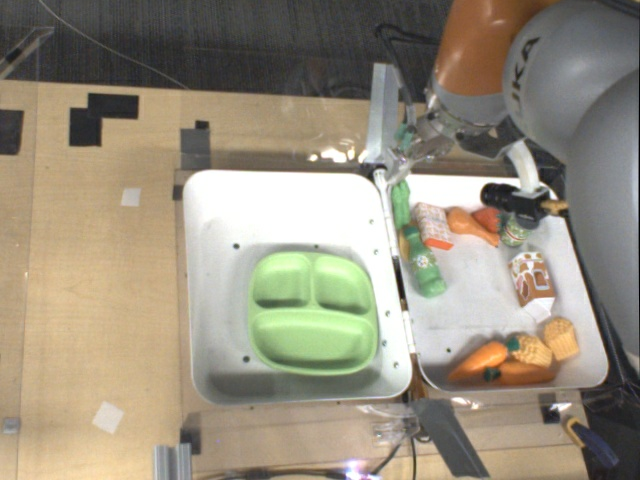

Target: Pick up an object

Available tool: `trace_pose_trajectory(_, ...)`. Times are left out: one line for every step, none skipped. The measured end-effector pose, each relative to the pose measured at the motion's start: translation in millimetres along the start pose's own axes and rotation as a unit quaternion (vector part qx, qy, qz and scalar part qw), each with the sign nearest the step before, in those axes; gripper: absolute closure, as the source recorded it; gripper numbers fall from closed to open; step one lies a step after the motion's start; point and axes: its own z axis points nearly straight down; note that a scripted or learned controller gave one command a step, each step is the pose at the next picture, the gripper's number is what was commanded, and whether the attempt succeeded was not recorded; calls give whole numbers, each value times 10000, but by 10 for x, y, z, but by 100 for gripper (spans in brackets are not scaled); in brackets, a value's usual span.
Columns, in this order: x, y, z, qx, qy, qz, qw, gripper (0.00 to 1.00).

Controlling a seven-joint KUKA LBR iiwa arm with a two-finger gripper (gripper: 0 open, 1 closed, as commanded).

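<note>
Bulky rounded grey arm (580,78) with smooth glossy shell, broad orange band (480,33) above the wrist, dark lettering on the grey casing

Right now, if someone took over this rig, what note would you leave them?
Gripper: at the far left corner of the right bin, above the green bottle; finger state unclear, nothing seen held.
Right bin: green bottle along the left wall, red-and-white carton beside it, carrot at the near edge, other small food items.
Left bin: green divided tray.
Done: nothing picked yet.
Left: grasp and lift one object.
</note>
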Motion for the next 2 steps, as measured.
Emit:
trace_pose_trajectory(-32, 5, -131, -29, -32, -19, 10000, 100)
trace_pose_trajectory(-21, 29, -255, -59, -51, -68, 9999, 100)
